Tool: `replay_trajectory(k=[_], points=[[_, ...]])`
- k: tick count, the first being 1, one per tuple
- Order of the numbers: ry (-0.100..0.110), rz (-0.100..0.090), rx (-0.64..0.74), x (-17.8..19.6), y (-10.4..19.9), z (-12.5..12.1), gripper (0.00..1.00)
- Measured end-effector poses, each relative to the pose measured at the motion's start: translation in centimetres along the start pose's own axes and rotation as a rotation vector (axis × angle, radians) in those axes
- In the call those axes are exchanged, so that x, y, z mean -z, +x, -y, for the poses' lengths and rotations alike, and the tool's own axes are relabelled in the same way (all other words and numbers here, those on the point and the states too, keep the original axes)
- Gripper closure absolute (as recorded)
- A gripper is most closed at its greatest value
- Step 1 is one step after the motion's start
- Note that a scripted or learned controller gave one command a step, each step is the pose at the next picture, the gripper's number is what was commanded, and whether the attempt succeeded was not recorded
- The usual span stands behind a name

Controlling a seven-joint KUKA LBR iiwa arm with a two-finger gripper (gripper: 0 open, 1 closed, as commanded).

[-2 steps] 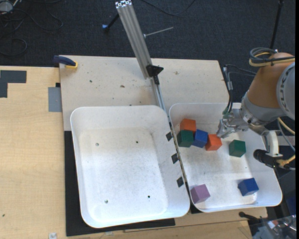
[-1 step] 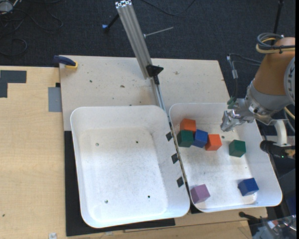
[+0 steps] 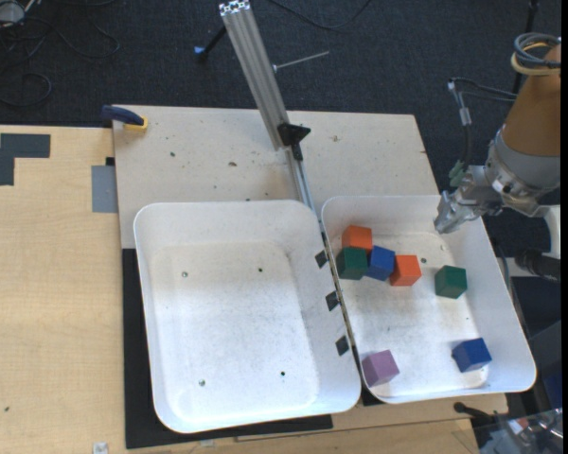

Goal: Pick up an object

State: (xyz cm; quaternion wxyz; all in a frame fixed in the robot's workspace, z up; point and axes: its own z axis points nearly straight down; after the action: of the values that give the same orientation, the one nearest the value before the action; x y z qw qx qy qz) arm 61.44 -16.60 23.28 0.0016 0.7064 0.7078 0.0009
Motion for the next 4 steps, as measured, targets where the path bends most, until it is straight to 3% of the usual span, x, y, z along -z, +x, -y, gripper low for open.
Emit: replay_trajectory(k=[1, 2, 4], points=[[0.000, 0.000, 0.001, 5.3, -0.1, -0.1, 1.00], [0.008, -0.003, 0.002, 3.9, 4.1, 0.1, 1.00], [0.009, -0.003, 0.002, 0.7, 14.3, 2.7, 1.00]])
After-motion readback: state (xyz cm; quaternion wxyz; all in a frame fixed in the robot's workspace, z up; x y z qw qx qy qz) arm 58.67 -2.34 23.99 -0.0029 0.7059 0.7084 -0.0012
